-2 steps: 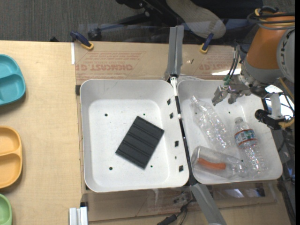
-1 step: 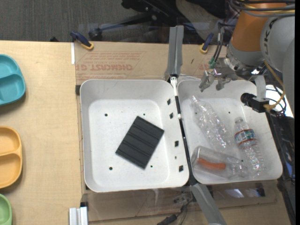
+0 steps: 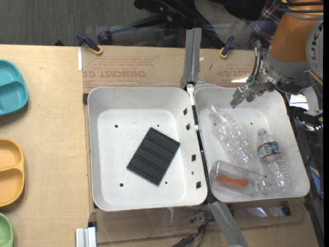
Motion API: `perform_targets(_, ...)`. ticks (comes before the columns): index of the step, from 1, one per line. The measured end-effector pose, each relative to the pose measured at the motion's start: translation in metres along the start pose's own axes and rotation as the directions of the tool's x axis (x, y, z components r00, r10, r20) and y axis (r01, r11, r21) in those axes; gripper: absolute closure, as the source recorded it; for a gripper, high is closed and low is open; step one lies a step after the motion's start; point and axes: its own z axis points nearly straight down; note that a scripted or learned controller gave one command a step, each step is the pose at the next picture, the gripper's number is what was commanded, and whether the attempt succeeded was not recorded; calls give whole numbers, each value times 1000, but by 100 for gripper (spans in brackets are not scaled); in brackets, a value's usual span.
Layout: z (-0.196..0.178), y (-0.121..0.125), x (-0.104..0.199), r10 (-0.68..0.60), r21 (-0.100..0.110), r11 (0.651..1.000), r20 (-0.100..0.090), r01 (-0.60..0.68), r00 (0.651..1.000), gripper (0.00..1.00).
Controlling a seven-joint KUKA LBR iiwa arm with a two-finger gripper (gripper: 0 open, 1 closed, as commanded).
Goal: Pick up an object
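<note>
The tool (image 3: pixel 245 94), fingers seemingly apart, hovers at the right bin's (image 3: pixel 298 138) twelve o'clock; next, descend toward the crumpled plastic bottle (image 3: pixel 230 133).

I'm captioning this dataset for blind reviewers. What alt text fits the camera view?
A grey arm's gripper hovers over the far edge of the right bin, which holds a labelled water bottle, a crushed clear bottle and a clear cup with an orange item. A black ridged panel lies in the left bin.

One fixed camera up high, looking down at a slant — both white bins (image 3: pixel 95 153) in full view, arm (image 3: pixel 293 40) entering from the right.
</note>
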Motion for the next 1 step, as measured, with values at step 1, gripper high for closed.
perform_targets(1, -14, 38, 41, 58, -3, 998, 1, -58, 998, 100)
